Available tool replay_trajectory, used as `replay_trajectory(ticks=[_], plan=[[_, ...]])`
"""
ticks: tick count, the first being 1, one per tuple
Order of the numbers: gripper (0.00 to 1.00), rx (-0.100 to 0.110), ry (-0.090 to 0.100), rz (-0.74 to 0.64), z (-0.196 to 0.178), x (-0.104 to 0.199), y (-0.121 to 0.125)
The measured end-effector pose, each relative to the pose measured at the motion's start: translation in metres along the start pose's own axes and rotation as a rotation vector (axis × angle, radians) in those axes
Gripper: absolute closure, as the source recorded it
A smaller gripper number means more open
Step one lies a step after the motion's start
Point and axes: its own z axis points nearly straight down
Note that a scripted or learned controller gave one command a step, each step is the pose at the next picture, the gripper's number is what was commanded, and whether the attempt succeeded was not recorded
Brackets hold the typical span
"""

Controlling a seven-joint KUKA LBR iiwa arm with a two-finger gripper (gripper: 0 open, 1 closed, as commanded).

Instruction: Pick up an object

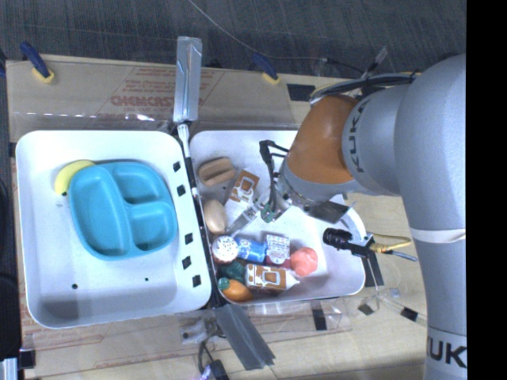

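Dark grey carpet (95, 14) lies beyond a wooden bench (396, 307) that bears two shallow white bins side by side, with a sheet of brown cardboard (142, 89) along their far edge. Left white bin (47, 291) holds a blue plastic divided tray (123, 208), and a yellow banana (70, 172) peeks out from under the tray's far left corner; the near part of this bin's floor is bare. Right white bin (238, 142) is crowded at its near side: a tan bread-like roll (216, 170), a small brown and white carton (244, 187), a pale beige egg-shaped piece (214, 216), a round white speckled cake (225, 248), a blue can (252, 251), a small red and white packet (276, 248), a pink ball (304, 260), a brown printed box (266, 277), a dark green lump (234, 273) and an orange piece (235, 291) at the near rim. Its far strip is open. Reaching in from the right, the grey arm with its orange band (321, 149) lowers the two-finger gripper (269, 210) among these toys, just beside the carton; whether it is spread or closed cannot be told
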Motion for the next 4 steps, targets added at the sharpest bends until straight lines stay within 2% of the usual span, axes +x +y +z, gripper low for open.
replay_trajectory(ticks=[1,2,3,4], plan=[[0.00,-0.002,-0.003,0.316,-0.092,-0.015,0.041],[0.00,0.002,-0.001,0.379,0.001,-0.007,0.049],[0.00,0.006,0.001,0.239,0.000,-0.037,0.070],[1.00,0.004,0.000,0.233,-0.011,-0.037,0.071]])
